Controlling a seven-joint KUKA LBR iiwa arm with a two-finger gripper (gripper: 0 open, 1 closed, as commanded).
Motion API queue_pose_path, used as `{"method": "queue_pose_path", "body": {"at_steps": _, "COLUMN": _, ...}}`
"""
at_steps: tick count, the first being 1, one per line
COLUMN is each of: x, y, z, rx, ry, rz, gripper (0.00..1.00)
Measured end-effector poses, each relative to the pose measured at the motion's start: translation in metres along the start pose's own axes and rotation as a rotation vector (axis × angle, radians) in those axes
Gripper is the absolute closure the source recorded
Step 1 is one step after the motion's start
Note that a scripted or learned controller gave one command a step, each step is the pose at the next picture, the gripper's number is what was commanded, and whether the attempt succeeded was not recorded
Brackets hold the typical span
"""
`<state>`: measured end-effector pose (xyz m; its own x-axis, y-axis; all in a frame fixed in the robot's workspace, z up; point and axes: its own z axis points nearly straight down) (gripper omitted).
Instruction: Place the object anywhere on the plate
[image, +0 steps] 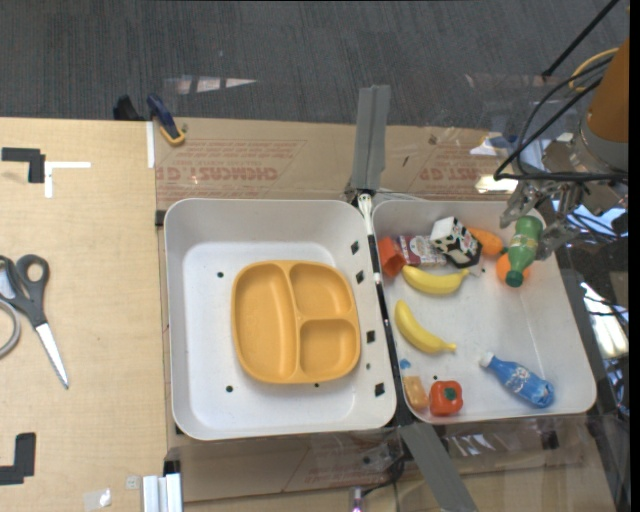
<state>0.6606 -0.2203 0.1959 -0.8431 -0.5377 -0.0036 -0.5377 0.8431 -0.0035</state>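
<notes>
An orange-yellow divided plate (296, 321) lies in the middle of the left bin (190, 330), with nothing on it. My gripper (531, 214) hangs over the far right corner of the right bin (560, 330). It is shut on the upper end of a green bottle (521, 245) with an orange cap. The bottle tilts down and to the left from the fingers, its cap end close above the bin floor. The plate is far to the left of the gripper, across the divider between the bins.
The right bin also holds two bananas (433, 281) (422, 329), a black-and-white cow toy (455, 241), a red-and-white packet (412, 250), a blue bottle (519, 380) and a red-orange toy (445, 398). Scissors (36, 308) lie on the bench at left.
</notes>
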Motion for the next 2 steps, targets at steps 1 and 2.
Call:
{"method": "queue_pose_path", "body": {"at_steps": 1, "x": -0.032, "y": 0.083, "z": -0.001, "rx": -0.004, "ry": 0.0, "rz": -0.321, "gripper": 1.0}}
{"method": "queue_pose_path", "body": {"at_steps": 2, "x": -0.013, "y": 0.162, "z": 0.004, "rx": -0.005, "ry": 0.0, "rz": -0.361, "gripper": 1.0}}
